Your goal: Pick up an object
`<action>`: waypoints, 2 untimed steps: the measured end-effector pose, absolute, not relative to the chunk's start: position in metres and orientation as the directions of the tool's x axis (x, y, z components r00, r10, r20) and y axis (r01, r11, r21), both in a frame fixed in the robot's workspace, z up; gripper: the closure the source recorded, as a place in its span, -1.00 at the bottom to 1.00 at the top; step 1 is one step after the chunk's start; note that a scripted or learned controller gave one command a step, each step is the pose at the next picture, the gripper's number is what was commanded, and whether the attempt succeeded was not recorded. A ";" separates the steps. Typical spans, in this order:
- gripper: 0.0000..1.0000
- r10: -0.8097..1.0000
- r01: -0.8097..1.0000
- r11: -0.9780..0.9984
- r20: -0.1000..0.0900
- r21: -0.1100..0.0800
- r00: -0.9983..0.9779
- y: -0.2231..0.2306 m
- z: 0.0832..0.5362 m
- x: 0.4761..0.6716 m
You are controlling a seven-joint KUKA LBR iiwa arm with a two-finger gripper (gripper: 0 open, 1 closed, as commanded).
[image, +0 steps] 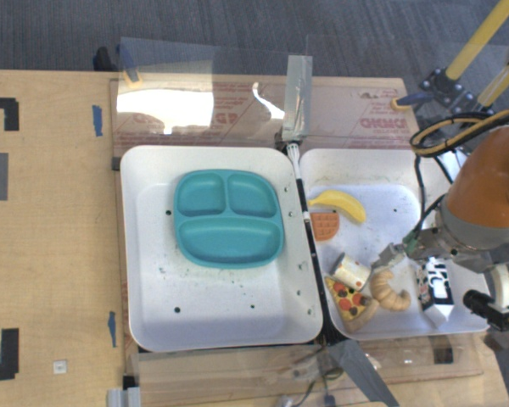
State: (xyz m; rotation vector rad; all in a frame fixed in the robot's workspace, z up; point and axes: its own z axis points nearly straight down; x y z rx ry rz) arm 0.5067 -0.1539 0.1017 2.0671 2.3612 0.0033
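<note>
**A:** What was recorded in the left bin [144, 227]?

**B:** One teal divided plate [229, 217], laid flat near the centre.

**A:** And in the right bin [382, 170]?

**B:** A banana [339, 203] was logged at twelve o'clock, an orange waffle piece [324, 225] just below it. A pizza slice [350, 302] was listed at seven o'clock, a small cream block [350, 273] just above it, a croissant [388, 291] at six o'clock, and a black-and-white item [437, 285] at four o'clock.

**A:** The pincer [396, 256]?

**B:** It was noted at the bin's centre, just above the croissant. How far it stood open could not be told; nothing was seen held.
</note>
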 end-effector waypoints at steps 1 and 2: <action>-1.00 0.994 0.994 -0.105 -0.003 0.008 0.105 -0.114 0.088 0.530; -1.00 0.965 0.965 -0.263 0.000 0.004 0.263 -0.106 0.086 0.631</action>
